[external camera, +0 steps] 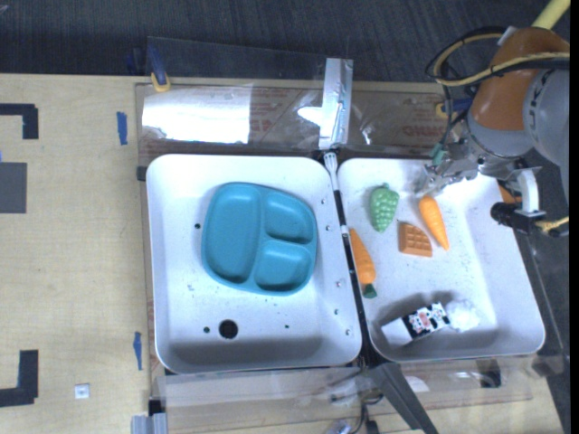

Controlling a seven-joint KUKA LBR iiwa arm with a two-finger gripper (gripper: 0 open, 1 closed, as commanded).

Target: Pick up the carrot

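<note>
Dark flooring lies behind a pale wooden worktop (63, 269) on which two shallow white bins are set side by side. The left bin (172, 333) carries a blue divided tray (258, 236). The right bin (507, 306) contains two orange, carrot-like items: a short tapered carrot (434, 221) toward 1 o'clock of the bin's centre, and a longer carrot with a green end (363, 260) lying against the divider at 9 o'clock. A green bunch of grapes (384, 206), a waffle piece (415, 240) and a small black-and-white object (427, 319) at 6 o'clock are also present. The claw (445, 172) is positioned just beyond the blunt end of the short carrot, at its 12 o'clock; nothing is seen between its fingers, and its degree of opening cannot be told from this slant. Several faults are judged possible. The tapered, rounded body may be squeezed out sideways if it is gripped off-centre. The waffle piece, lying just beside the carrot at 8 o'clock, may be struck or trapped by a finger. Descent close to the bin's far wall may cause contact with the rim.
</note>
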